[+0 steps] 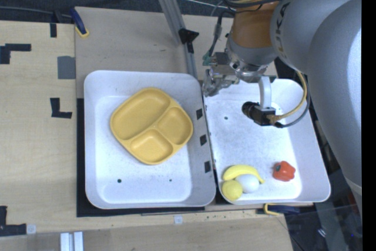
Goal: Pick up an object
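Down at the near edge of the right bin point(305, 126) sits a small cluster: a yellow banana point(242, 172) curved over a white egg-like ball point(249, 184), with a yellow lemon point(231, 190) touching them at the bin's near left corner. Just beside them, a little apart to the right, lies a red pepper point(284, 171). Across the divide, the left bin point(94, 126) holds one yellow divided plate point(151, 125) with three compartments, lying flat. I can read no writing or labels anywhere. Over the far left corner of the right bin hangs the arm point(323, 38), its jaws point(212, 84) well apart from the fruit. Whether they are open or closed I cannot tell. Around both bins stretches the pale wooden desk point(35, 156).
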Robot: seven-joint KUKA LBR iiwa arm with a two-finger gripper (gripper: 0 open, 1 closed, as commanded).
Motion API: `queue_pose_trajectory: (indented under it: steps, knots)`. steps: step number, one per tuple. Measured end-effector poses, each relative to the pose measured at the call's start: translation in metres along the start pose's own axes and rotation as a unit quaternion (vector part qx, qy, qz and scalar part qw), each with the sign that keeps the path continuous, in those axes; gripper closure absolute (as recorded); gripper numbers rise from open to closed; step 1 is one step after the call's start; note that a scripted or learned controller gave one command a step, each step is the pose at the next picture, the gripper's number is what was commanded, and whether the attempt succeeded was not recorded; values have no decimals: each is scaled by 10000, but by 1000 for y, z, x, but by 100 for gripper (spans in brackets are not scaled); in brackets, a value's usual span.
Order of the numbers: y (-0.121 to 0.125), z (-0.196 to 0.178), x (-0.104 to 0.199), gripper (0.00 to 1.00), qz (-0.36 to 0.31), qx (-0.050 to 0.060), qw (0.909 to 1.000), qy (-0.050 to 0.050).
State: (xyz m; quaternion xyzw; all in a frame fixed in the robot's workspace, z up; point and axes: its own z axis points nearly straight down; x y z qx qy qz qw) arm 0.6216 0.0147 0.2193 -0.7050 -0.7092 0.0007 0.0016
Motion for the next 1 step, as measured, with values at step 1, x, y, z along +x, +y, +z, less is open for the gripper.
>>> queue_pose_trajectory:
  steps: [1]
  knots:
    - [-3, -6, 65, 100, -14, -9, 10000, 4]
